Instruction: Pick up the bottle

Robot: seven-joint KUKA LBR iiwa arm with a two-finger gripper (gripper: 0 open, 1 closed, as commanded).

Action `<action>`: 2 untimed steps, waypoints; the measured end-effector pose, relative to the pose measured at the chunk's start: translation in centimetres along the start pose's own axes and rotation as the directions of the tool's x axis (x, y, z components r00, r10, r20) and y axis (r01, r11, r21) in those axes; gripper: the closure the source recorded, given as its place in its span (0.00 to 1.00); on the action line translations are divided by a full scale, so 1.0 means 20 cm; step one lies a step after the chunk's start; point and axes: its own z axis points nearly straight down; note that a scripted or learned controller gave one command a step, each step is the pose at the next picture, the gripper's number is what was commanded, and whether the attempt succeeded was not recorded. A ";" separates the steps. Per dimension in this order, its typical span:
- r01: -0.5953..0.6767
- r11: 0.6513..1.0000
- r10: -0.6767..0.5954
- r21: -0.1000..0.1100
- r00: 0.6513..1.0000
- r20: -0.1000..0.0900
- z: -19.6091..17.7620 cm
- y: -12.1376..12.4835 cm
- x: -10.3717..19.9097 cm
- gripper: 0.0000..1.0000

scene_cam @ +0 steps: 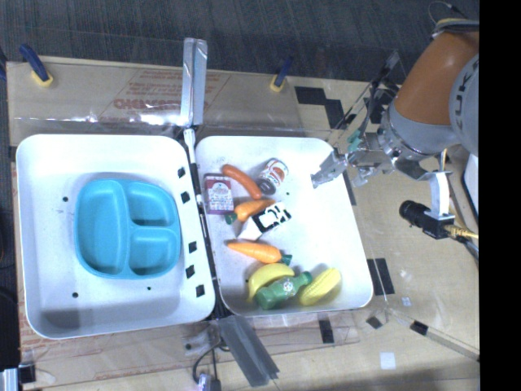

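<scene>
Camera view, from above: the green bottle (282, 292) lies on its side near the front edge of the right bin (342, 243), wedged between two bananas. One banana (269, 276) curves over it on the left and touches it; the other banana (321, 286) lies against its right end. Just behind this cluster a carrot (257, 251) lies crosswise. Further back sits a black-and-white card (273, 217) with an orange piece (247, 210) touching its left side, then another carrot (242, 181) lying at a slant, a small dark red packet (218, 193) near the bin's left wall, and a small can (273, 173) tipped on its side.

The tool (329, 172) hangs over the back right corner of the right bin, well apart from the bottle and nearest to the can. Whether its fingers are released or clenched cannot be told from this angle; nothing is seen between them. The grey arm (423, 129) with its orange band (435, 68) reaches in from the right over the desk (423, 292).

The left bin (41, 218) holds a blue divided tray (128, 227) lying flat in its middle.
</scene>
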 end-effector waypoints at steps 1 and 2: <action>-0.087 0.996 0.087 0.001 0.996 0.000 0.39 -0.04 0.51 0.00; -0.082 0.997 0.082 0.000 0.997 -0.001 0.01 -0.45 0.78 0.00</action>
